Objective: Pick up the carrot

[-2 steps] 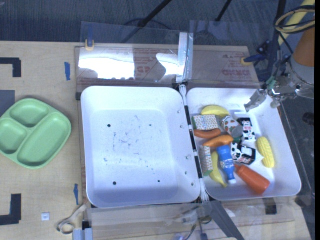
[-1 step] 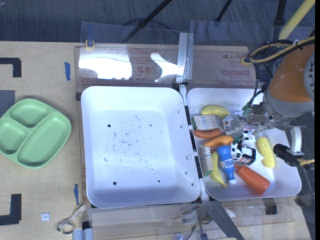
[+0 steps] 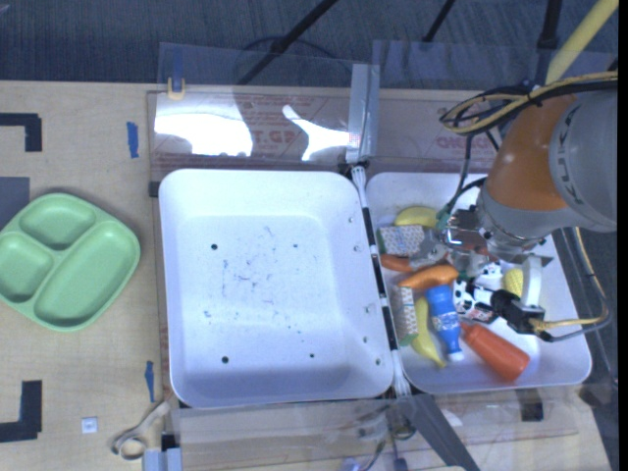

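- Right bin (image 3: pixel 574 361): carrot (image 3: pixel 428 277) lies near the middle, just under the gripper (image 3: pixel 469 255); grip state cannot be told.
- Crowding the carrot: blue bottle (image 3: pixel 444 324) and banana (image 3: pixel 425 334) below it, foil packet (image 3: pixel 401 239) and yellow item (image 3: pixel 416 217) above, a second orange item (image 3: pixel 497 353) at lower right.
- Arm (image 3: pixel 535 170): covers the bin's upper right.
- Left bin (image 3: pixel 265 283): white, faint blue marks.
- Bench (image 3: pixel 78 126): light wood; green tray (image 3: pixel 64 260) at left, well apart.

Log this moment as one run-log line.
arm: over right bin | gripper: low among clutter | carrot: lying by gripper, grasp unconfirmed | left bin: untouched
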`<act>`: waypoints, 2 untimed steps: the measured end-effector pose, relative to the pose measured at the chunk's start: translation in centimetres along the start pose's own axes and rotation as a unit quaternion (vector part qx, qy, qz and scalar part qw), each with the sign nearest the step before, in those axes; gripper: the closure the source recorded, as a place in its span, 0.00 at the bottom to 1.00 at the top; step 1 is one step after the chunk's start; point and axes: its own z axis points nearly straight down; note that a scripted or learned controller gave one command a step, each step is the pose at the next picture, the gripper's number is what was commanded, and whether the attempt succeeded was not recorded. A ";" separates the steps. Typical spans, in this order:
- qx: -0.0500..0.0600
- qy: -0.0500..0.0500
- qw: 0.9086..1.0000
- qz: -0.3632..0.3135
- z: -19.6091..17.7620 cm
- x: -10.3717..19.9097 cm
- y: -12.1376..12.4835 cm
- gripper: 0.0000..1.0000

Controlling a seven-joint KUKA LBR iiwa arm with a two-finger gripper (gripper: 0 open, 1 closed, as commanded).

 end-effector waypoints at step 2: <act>-0.006 0.000 0.999 0.046 2.7 -0.6 -2.1 1.00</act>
